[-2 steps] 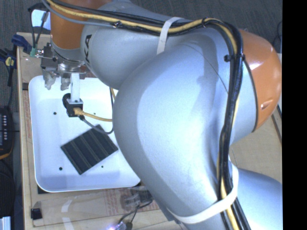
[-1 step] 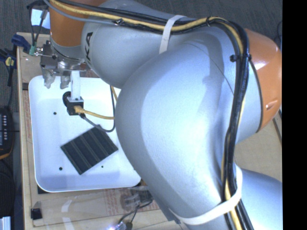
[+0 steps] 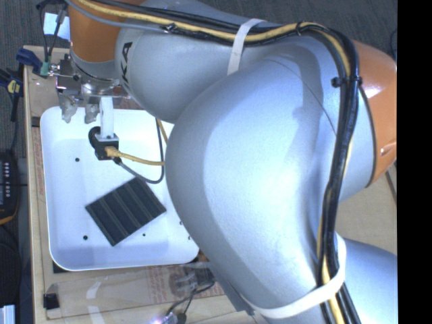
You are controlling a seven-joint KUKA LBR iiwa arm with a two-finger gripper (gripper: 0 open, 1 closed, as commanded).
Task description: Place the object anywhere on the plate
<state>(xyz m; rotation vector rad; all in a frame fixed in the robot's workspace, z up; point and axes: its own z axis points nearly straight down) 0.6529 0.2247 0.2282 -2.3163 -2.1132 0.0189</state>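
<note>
While claw (image 3: 75,113) hangs at far end of white bin (image 3: 57,201), fingers parted, grasping nothing, dark ribbed plate (image 3: 125,211) lies flat well below-right of claw, long axis diagonal. Object to place: cannot tell which; none between fingers.
</note>
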